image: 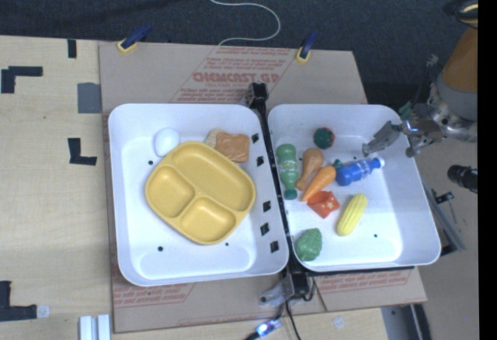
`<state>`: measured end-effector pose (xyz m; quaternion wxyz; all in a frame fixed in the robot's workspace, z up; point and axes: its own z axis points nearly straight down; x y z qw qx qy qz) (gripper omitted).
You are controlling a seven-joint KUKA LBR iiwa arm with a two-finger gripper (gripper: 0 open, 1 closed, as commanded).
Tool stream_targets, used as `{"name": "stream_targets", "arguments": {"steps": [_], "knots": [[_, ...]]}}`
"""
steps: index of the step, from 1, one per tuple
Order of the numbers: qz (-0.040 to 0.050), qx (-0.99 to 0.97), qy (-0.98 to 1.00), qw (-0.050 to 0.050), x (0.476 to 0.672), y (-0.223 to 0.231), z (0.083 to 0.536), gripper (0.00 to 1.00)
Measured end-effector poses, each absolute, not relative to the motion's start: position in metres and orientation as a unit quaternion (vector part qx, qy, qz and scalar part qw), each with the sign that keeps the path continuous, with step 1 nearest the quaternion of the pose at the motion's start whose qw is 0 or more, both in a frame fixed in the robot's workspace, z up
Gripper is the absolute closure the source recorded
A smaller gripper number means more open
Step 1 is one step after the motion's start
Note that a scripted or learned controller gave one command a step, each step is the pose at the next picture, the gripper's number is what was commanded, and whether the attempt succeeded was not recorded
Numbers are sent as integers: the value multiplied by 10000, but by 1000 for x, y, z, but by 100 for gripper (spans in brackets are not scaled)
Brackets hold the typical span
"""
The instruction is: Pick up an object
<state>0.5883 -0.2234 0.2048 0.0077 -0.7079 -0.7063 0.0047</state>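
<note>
The right bin holds several toy foods: a blue bottle, a yellow corn cob, an orange carrot, a red piece, a green broccoli, a green cucumber-like piece, a tan piece and a dark green and red ball. My gripper hangs over the bin's upper right part, just right of and above the blue bottle. Its fingers are spread open and hold nothing.
The left bin carries a yellow divided plate, a white ball and a brown bread piece. A black divider runs between the bins. The arm's grey and orange wrist stands at the right edge.
</note>
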Motion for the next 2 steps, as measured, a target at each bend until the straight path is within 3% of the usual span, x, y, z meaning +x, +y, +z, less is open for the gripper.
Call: {"name": "stream_targets", "arguments": {"steps": [1,2], "knots": [[16,-7066,-7076,23,591,-223,213,0],[28,-7059,-7083,37,594,-219,165,0]]}}
